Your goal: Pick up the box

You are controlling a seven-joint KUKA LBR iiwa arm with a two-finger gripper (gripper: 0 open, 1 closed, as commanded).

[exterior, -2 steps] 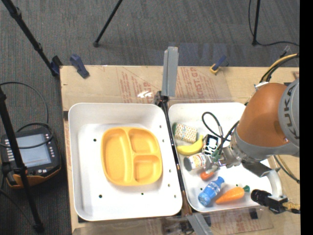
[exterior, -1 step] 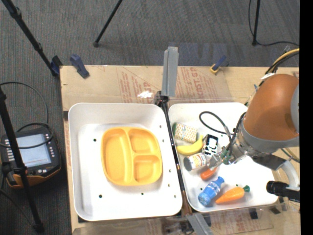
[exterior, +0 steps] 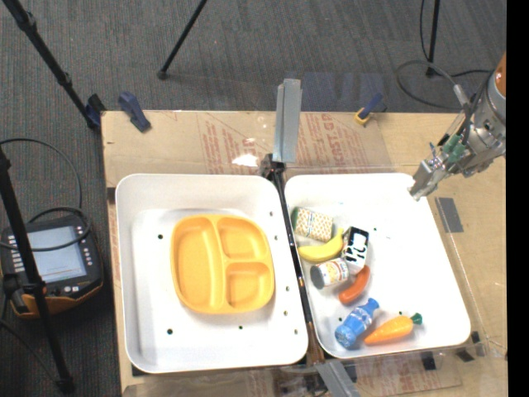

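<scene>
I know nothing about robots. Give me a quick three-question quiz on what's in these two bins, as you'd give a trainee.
1. True or false: the yellow tray lies in the left bin.
2. Which thing touches the banana on its upper side: A) the carrot, B) the patterned box, C) the blue bottle?
3. Fill in: the gripper hovers near the right bin's upper ____ corner.

Key
1. True.
2. B; carrot and bottle lie at the bin's near edge.
3. Right, away from the box.
</scene>
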